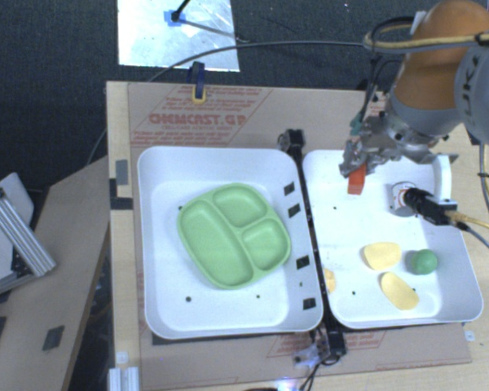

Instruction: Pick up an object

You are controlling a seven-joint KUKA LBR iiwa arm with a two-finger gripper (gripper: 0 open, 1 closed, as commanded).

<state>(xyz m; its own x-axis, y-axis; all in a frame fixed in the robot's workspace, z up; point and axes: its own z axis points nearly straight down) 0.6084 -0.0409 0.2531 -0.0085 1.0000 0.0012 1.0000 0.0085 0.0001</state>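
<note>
Dark carpet lies behind a tan worktop [73, 243], on which a brown sheet [196, 116] with red lettering carries two white bins side by side. At the far edge of that sheet is a blue clamp [197, 80]. The left bin [163, 186] holds a green divided plate [234, 235], set at a slant near its middle. The arm [440, 63] comes in from the right over the far corner of the right bin [342, 235], with its orange band [452, 23] uppermost and the wrist bent down and toward the divide between the bins. The jaws point down into the far left part of that bin. An orange block [356, 184] sits right at their tip, touching or nearly so (the wrist hides the join). Whether the jaws are apart, together or clamped on the block cannot be told from this angle. Well apart from the block, toward the near right of the same bin, lie a yellow piece [381, 256], a second yellow piece [399, 291] nearer the front, and a green ball [425, 261] just beside the first. A small yellowish scrap [330, 280] lies by the bin's left wall.
</note>
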